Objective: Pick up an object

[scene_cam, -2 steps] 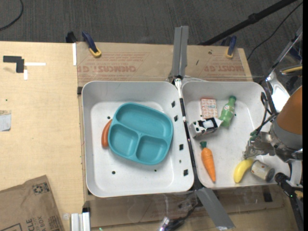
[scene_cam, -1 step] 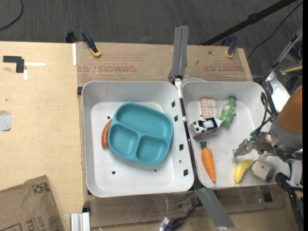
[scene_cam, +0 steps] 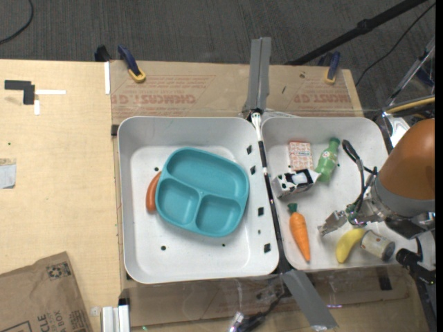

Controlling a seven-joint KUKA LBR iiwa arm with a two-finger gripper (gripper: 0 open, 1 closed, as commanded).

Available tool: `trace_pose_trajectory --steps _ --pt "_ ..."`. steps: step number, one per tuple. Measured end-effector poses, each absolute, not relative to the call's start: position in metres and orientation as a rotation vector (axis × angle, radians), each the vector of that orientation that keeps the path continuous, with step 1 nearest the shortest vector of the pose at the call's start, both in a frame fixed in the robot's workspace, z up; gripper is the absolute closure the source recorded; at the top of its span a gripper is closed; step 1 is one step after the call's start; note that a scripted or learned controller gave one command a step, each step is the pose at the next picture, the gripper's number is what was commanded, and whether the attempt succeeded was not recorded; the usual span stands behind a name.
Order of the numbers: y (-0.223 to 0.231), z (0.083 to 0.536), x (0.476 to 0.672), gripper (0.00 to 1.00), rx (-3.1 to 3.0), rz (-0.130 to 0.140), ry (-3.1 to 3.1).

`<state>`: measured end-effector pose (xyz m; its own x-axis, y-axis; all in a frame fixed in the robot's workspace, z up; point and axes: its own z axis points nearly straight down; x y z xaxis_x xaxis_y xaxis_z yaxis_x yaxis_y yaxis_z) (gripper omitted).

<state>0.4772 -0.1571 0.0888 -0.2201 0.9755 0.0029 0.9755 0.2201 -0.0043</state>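
Note:
My gripper [scene_cam: 335, 221] hangs low over the lower right part of the right bin [scene_cam: 387, 140], at the end of the grey arm with the orange band [scene_cam: 417, 159]. A yellow banana [scene_cam: 348, 245] lies just below and to the right of it. An orange carrot [scene_cam: 299, 234] with a green top lies to its left, about a hand's width away. Nothing shows held in the gripper. Further up the bin are a black-and-white cow toy [scene_cam: 295, 181], a green bottle [scene_cam: 327, 160] and a pink-and-white packet [scene_cam: 300, 155].
The left bin [scene_cam: 138, 254] holds a teal divided plate [scene_cam: 201, 193] with an orange-red sausage-shaped thing [scene_cam: 150, 193] tucked under its left edge. A black cable [scene_cam: 353, 156] runs along the right bin's right side. A grey bar [scene_cam: 259, 75] stands between the bins.

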Motion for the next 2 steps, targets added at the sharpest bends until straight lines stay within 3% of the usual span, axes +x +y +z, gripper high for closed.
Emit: trace_pose_trajectory --steps 1,2 --pt "-0.1589 0.0956 0.4779 1.00 -1.964 0.005 -2.445" --pt "-0.1588 0.0956 0.4779 0.00 -1.963 0.005 -2.446"
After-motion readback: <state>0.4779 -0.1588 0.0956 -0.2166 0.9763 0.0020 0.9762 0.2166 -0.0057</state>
